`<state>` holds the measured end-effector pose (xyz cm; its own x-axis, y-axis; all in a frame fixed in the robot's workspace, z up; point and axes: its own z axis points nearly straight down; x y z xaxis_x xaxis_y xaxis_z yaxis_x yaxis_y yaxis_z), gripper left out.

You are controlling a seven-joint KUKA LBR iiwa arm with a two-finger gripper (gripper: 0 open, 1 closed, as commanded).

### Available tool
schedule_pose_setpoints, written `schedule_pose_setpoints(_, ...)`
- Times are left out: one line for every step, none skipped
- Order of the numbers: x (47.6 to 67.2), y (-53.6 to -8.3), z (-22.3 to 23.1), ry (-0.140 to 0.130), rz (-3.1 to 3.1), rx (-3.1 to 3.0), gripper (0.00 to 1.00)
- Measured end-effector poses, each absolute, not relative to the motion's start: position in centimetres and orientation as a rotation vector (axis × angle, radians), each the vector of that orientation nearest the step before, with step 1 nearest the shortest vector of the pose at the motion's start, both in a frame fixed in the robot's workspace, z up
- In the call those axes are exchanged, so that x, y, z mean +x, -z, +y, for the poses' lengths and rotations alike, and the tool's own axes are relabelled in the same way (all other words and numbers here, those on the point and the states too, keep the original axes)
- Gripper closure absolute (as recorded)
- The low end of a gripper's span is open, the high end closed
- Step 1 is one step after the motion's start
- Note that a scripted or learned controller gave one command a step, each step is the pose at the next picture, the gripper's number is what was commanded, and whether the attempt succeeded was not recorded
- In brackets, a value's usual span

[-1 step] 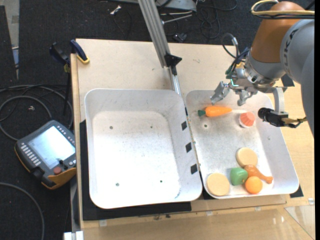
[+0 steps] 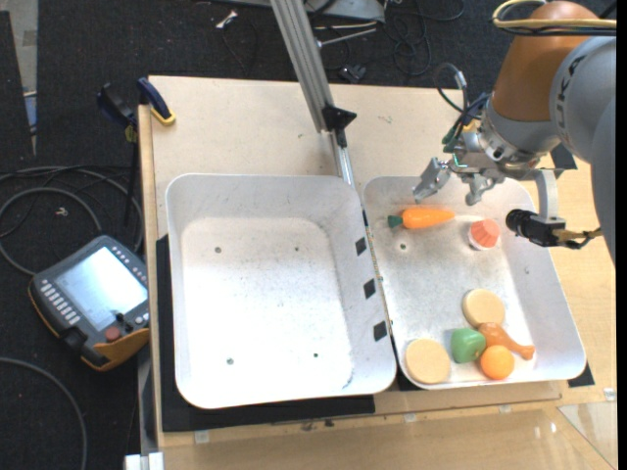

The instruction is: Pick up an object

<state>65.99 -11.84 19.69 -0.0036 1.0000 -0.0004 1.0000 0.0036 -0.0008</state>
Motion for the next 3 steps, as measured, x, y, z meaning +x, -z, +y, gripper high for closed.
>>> schedule_pose_setpoints(65.1,-14.7,-12.2,-0.005,-2.218,-2.220,0.00)
schedule_pose_setpoints(65.0,-9.4,-12.1,-0.005,-2.218,-2.219,0.00)
schedule_pose_setpoints(65.2,-10.8,-12.2,0.002,-2.223,-2.224,1.00)
